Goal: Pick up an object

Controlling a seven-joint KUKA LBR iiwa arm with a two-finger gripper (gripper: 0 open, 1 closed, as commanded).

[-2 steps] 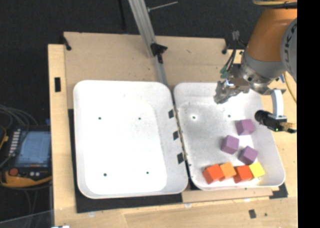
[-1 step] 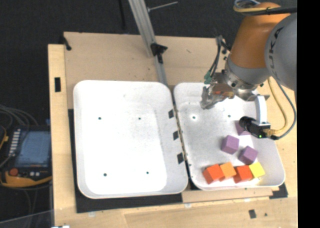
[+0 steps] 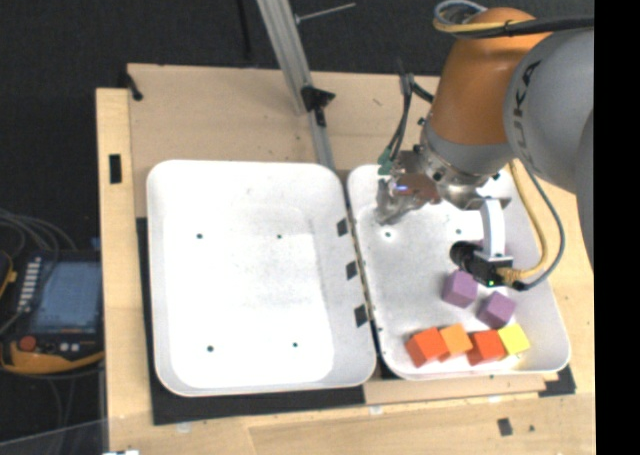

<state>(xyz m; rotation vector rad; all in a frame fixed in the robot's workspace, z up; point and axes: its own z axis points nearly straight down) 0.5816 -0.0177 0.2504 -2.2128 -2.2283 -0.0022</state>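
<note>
My gripper (image 3: 398, 201) hangs over the upper left part of the right bin (image 3: 410, 278), close to the wall shared with the left bin. Several blocks lie in that bin's lower right corner, well away from the gripper. Two purple blocks (image 3: 460, 288) (image 3: 495, 308) sit nearest to it. Below them runs a row made up of an orange block (image 3: 428, 345), a lighter orange block (image 3: 456, 338), a red block (image 3: 487, 346) and a yellow block (image 3: 514, 339). The view shows no object at the gripper.
The left bin (image 3: 240, 263) sits beside the right one on the wooden bench (image 3: 200, 113). A slanted metal pole (image 3: 285, 33) rises from behind the bins. The arm's orange band (image 3: 480, 73) and its cables hang over the right bin's upper part.
</note>
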